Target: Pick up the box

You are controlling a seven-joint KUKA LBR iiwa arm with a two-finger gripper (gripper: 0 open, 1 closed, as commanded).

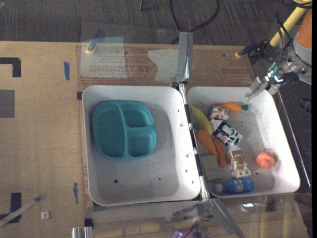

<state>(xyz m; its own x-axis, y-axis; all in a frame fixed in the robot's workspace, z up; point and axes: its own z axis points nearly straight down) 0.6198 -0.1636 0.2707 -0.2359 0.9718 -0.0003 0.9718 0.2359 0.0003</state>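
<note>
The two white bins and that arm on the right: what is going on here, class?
A grey robot arm reaches in from the right, its gripper hovering above the far corner of the right bin, holding nothing. That bin holds a jumble of toy food: a black-and-white box, carrots, a banana, a small carton and a blue bottle. The left bin holds a teal divided plate. The box lies untouched.

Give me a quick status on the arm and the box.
Gripper above right bin's far corner, holding nothing. Black-and-white printed box lying in the right white bin, untouched. Orange carrots and red-white carton crowd it.
</note>
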